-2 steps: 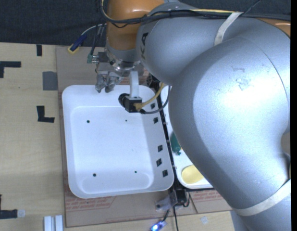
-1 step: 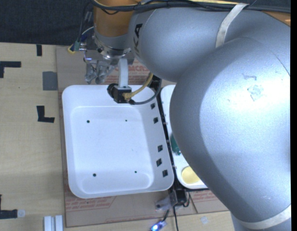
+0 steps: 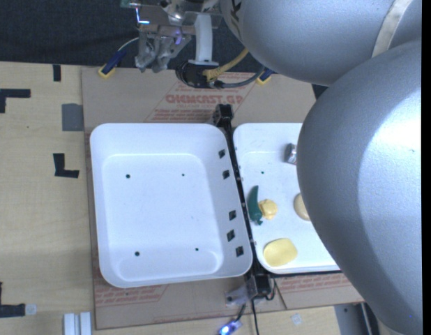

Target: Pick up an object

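Note:
My gripper [image 3: 154,56] hangs high at the top of the camera view, above the bench behind the left bin [image 3: 118,152], with nothing seen between its fingers. In the right bin [image 3: 261,142] lie a pale yellow oval piece [image 3: 280,252], a small yellow lump [image 3: 268,209] touching a dark green curved piece [image 3: 254,205], a yellow round thing [image 3: 301,206] partly hidden by the arm, and a small grey object [image 3: 291,153] at the arm's edge. The big grey arm covers the right part of that bin.
Both bins rest on a cardboard sheet [image 3: 132,96] on the wooden bench. Black clips [image 3: 233,215] run along the divide between the bins. Black tape marks [image 3: 62,166] sit on the bench at the left.

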Robot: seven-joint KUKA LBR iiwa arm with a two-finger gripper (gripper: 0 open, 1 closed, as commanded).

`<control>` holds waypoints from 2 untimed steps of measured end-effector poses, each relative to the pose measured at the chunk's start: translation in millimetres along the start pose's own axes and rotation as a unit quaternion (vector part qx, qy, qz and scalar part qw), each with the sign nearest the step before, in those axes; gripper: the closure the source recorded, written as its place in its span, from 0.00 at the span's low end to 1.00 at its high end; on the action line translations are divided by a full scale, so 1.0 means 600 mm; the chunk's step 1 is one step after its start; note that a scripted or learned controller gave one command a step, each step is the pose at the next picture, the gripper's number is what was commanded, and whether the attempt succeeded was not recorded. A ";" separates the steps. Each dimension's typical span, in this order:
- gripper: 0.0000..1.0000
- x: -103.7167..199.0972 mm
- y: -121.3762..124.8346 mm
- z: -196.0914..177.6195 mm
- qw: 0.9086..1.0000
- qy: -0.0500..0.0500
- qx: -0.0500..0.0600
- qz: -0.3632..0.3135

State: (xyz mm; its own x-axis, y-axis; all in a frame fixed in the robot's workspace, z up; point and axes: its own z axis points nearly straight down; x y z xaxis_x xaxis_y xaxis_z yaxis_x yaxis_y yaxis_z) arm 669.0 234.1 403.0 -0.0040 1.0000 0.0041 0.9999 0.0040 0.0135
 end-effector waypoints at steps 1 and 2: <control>1.00 -0.002 -0.007 0.193 1.000 -0.004 0.012 0.001; 1.00 0.000 0.000 -0.015 1.000 0.000 0.001 0.000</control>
State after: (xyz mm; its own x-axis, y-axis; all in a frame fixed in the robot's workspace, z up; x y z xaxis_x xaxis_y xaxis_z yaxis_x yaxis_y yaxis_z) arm 668.6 233.9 411.7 -0.0036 1.0000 0.0040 0.9999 0.0035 0.0120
